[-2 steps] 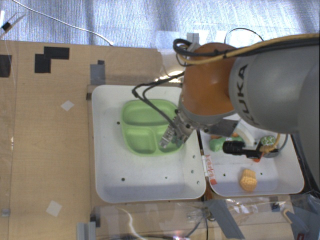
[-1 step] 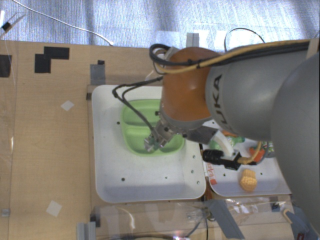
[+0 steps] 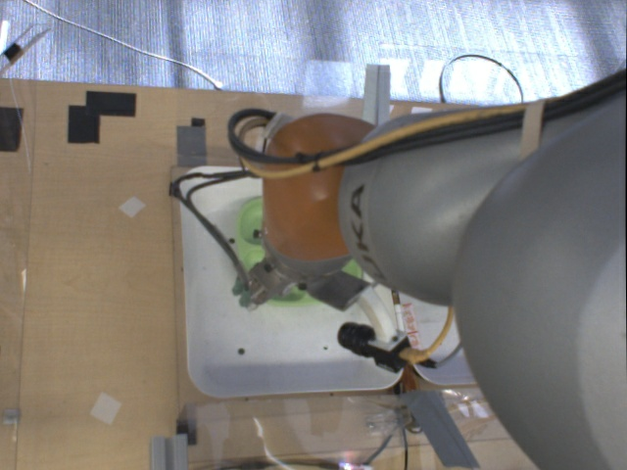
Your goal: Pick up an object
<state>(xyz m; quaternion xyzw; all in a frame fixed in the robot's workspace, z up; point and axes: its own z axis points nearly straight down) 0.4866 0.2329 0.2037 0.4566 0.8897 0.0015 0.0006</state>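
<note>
- My arm comes in from the right edge of the bench and covers much of the white bin that I am working over.
- My orange band sits above the middle of that bin, and my gripper points down below it, low over the bin floor, nearer the bin's left wall than its right.
- The thing to pick is a pale green object. It lies about the middle of the bin, directly under my wrist.
- I see the green in patches. One curved part shows left of my orange band, and a lower strip peeks out just beneath my wrist, toward the bin's near wall.
- My gripper is at the green object's lower left edge, right against it as seen from above. I cannot tell whether it touches.
- I cannot tell whether my gripper is apart, together, or clamped on anything, because my wrist hides it.
- The green object's shape and how far it reaches under me are hidden.
- The near part of the bin floor carries two small dark specks, well apart from each other and clear of the green object.
</note>
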